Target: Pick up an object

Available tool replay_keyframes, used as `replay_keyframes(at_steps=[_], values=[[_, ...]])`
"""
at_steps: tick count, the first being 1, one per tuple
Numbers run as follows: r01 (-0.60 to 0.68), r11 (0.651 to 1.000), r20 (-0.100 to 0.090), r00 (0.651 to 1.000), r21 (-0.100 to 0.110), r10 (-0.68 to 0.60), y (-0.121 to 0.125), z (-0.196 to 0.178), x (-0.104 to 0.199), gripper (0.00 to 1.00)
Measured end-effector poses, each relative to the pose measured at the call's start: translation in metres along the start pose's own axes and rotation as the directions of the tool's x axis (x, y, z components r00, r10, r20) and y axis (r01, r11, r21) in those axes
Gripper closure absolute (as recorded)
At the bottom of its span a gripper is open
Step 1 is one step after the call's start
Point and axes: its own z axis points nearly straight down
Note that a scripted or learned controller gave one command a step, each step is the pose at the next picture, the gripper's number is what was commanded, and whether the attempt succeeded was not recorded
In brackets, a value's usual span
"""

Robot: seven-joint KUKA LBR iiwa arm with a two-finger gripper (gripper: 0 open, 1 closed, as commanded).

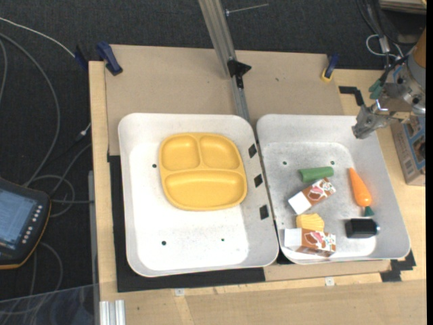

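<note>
The right bin (pixel 291 134) holds several small items: a green cylinder (pixel 316 174), an orange carrot (pixel 360 187), a black block (pixel 360 228), a small carton with brown print (pixel 314 194), a yellow ridged piece (pixel 310 221) and another printed carton (pixel 312 240). My gripper (pixel 366 124) hangs at the bin's upper right rim, above and right of the carrot, with nothing seen between its fingers. The arm comes in from the right edge.
The left bin (pixel 142 242) holds a yellow three-compartment plate (pixel 201 170). A metal post (pixel 218 26) rises between the bins at the back. Blue clamps (pixel 108 57) sit on the bench's back corners. Cables and a tablet (pixel 19 215) lie on the floor at left.
</note>
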Motion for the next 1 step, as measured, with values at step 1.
replay_keyframes(at_steps=[1], values=[[0.003,1.0,-0.004,1.0,0.009,-0.003,-0.0088,0.015,0.0444,1.0]])
